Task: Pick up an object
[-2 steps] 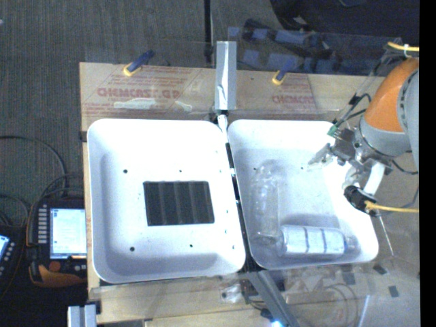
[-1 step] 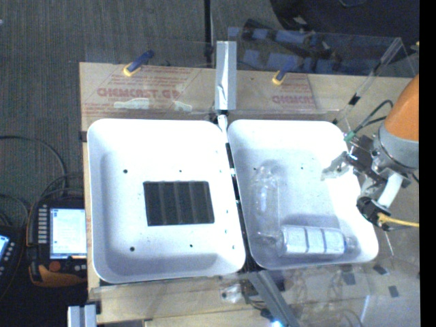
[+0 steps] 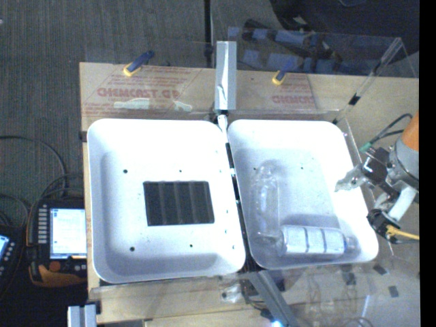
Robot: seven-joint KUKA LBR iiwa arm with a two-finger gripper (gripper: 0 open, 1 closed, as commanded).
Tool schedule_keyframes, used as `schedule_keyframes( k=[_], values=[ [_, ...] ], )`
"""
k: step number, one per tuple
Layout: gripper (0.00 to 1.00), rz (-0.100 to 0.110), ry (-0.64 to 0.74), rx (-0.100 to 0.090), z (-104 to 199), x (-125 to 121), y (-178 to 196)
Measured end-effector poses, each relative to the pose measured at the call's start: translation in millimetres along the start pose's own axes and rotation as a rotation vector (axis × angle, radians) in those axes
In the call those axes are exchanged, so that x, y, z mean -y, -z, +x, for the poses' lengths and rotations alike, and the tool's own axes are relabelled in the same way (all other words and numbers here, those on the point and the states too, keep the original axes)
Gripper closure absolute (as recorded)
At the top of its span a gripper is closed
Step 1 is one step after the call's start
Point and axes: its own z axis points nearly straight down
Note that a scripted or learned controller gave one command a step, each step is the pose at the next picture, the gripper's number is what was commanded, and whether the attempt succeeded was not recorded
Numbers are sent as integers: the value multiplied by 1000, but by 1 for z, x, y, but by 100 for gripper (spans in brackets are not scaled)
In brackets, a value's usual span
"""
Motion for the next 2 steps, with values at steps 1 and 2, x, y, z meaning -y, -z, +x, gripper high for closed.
schedule_keyframes(
  k=[1,2],
  values=[
    [0,-1,-10,1,46,13,20],
    [0,-3,-231,2,66,-43,119]
  ],
)
